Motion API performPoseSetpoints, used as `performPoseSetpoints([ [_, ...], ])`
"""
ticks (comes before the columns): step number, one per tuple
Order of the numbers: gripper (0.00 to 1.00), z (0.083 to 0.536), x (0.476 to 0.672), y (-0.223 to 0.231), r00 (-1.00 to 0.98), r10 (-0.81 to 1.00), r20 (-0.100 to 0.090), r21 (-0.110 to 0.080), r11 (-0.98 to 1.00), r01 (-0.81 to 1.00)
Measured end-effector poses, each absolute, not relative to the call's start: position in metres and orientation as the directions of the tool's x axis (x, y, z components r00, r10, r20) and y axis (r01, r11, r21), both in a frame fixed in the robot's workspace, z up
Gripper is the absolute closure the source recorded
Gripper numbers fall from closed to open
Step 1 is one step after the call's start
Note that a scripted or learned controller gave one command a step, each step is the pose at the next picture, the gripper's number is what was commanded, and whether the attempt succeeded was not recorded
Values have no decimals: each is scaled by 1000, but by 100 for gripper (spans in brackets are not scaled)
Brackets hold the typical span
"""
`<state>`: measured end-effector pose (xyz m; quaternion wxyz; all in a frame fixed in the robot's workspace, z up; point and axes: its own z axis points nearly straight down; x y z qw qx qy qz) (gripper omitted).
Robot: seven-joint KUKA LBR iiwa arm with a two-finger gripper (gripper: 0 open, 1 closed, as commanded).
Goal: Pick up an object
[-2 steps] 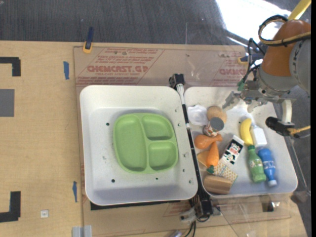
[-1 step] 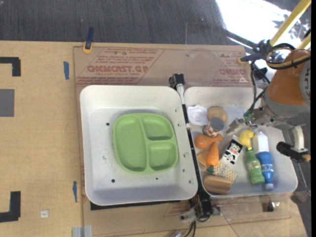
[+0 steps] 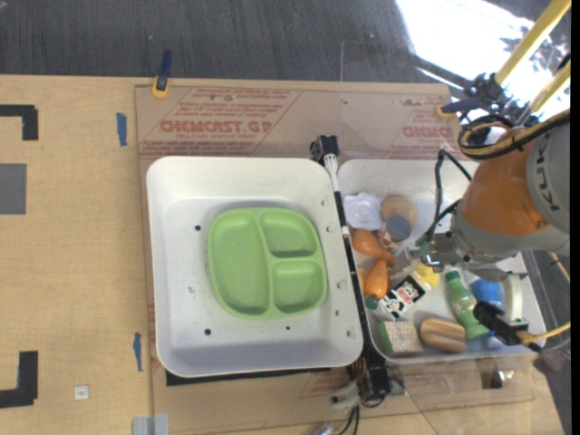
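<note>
Desk holds two white bins. Left bin (image 3: 172,270): one green divided plate (image 3: 267,263), lying flat at centre. Right bin (image 3: 535,308): I count a green bottle (image 3: 464,303), an orange carrot-like piece (image 3: 373,279), a tan round ball (image 3: 397,211), a bread-roll shape (image 3: 442,334), crowded together. End effector (image 3: 433,259) hangs over this clutter; whether it is open or closed I cannot tell.
</note>
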<state>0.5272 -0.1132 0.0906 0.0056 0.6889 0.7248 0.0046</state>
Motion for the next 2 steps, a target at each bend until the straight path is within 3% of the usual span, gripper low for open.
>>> performPoseSetpoints([
  [1, 100, 100, 530, -114, -48, 999, -5, 23, 48, 999],
  [2, 100, 223, 592, -81, 189, 982, 0, 2, -189, 982],
])
